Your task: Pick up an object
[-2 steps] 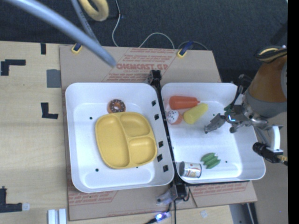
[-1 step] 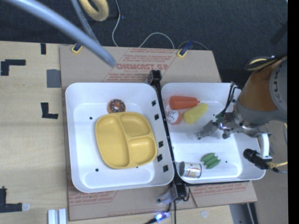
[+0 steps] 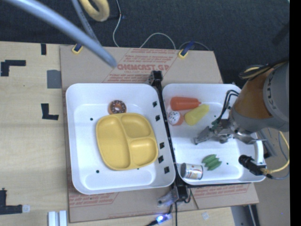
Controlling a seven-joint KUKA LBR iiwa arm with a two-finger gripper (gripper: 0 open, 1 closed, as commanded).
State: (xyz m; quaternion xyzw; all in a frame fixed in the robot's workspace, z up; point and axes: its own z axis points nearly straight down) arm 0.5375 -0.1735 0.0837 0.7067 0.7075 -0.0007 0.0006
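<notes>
Grey two-finger gripper [image 3: 201,138]: low in right white bin [image 3: 233,175], fingers seemingly shut, empty. Green plastic pod [image 3: 211,162] just below-right of gripper; yellow plastic piece [image 3: 196,115] above. Step: approach. Next: open, descend over pod.

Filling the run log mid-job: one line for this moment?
hand low in right bin, nothing gripped | nearest: green pepper, can, carrot | left bin: yellow divided plate, donut

Two white bins [image 3: 75,140] sit side by side on a cardboard-covered bench [image 3: 28,126].
</notes>
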